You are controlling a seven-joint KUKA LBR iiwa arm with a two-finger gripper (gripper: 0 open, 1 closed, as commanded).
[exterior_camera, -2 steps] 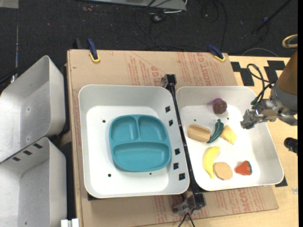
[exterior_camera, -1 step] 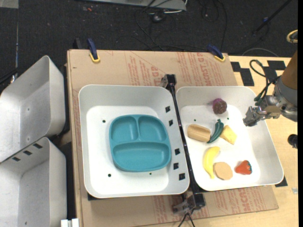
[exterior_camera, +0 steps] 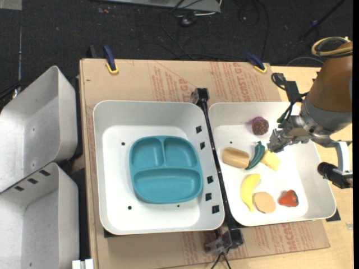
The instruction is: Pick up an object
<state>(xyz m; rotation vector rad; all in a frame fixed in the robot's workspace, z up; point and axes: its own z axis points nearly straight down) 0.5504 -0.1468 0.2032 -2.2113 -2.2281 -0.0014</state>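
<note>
The gripper [exterior_camera: 279,143] is hovering just above the yellow block [exterior_camera: 271,161], likely lining up a grab. I cannot tell how its jaws are standing.

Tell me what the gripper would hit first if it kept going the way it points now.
Probably the yellow block, or the green pepper beside it: the gripper points down and left just above them in the right bin. Depth is unclear from this single view.

Cardboard sheet [exterior_camera: 157,74] under bins: red printed lettering, mirrored or upside down, not legible.
</note>
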